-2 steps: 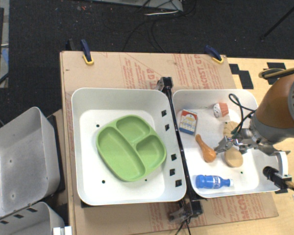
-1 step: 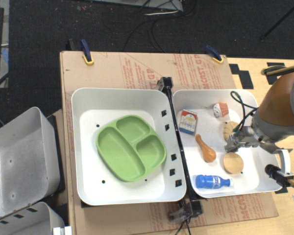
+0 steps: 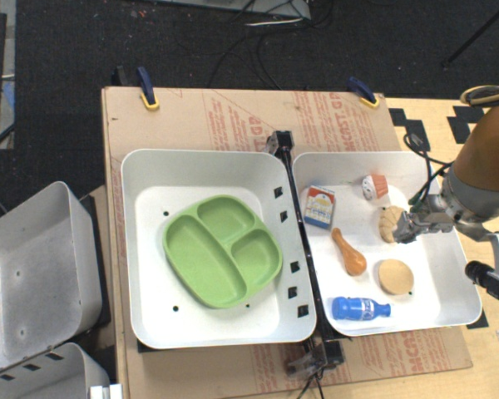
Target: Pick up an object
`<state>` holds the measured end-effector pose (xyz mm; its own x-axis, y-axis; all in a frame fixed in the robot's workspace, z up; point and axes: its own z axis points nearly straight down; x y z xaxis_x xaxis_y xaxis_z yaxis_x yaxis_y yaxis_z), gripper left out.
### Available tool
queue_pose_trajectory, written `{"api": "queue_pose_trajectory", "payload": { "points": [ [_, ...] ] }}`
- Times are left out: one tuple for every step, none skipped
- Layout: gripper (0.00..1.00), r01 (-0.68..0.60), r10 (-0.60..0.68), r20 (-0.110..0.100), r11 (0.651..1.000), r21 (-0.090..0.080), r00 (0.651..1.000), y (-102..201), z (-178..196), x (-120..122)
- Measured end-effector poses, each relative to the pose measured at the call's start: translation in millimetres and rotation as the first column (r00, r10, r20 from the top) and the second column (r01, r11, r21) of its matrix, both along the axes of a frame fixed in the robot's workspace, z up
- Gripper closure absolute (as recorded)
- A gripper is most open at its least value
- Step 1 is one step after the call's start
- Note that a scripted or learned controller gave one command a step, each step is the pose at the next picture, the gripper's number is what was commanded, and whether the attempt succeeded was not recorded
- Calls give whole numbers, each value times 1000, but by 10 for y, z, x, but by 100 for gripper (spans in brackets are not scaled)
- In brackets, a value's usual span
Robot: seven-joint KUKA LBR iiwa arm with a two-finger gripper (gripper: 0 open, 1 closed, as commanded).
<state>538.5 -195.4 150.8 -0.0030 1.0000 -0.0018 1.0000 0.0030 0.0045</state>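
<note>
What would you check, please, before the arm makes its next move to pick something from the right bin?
1. Gripper is over the right bin: ok.
2. A target lies close: the tan lumpy object sits right beside the gripper: ok.
3. Target already between the fingers: cannot tell.
4. Neighbours stand apart from it: orange spoon-like piece and round tan disc lie separate: ok.
5. Blue bottle and small carton lie away from the gripper: ok.
</note>
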Motion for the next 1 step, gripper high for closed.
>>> {"api": "queue_pose_trajectory", "payload": {
  "points": [
    [100,-1,1,1,1000,0,1000,81,515,82]
  ]
}}
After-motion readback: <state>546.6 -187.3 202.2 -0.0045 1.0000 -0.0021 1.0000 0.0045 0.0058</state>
